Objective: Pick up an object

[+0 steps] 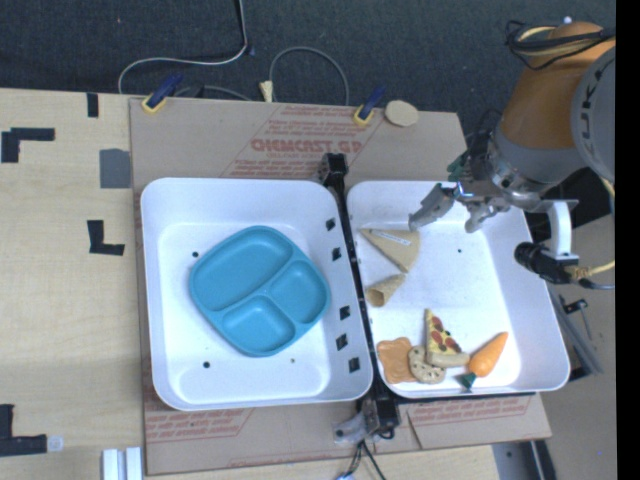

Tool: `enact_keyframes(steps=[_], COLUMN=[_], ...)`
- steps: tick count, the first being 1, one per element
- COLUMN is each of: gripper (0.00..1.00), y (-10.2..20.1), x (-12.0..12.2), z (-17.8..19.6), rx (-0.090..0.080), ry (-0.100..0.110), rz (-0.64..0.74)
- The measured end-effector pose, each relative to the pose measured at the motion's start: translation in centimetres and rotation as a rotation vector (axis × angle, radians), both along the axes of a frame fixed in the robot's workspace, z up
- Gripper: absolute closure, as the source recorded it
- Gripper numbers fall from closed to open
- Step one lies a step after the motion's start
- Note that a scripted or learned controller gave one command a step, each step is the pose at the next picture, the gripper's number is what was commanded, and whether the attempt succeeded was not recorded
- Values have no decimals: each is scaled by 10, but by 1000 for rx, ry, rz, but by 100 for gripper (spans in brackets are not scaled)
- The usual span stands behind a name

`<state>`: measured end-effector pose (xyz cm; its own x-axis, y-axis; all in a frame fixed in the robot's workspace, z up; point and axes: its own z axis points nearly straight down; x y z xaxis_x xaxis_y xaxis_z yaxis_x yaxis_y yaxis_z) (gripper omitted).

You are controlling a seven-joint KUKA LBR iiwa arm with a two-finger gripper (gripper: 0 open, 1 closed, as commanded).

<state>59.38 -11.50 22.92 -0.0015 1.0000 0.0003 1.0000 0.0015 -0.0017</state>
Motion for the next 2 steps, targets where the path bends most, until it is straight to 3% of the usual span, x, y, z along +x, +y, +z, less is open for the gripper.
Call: enact_keyframes(steps=[1,2], gripper=[0,100], y=[14,14], x=[28,29], z=[-151,-133], rx=[-4,-2], ry=[-6,-4], rz=[2,1])
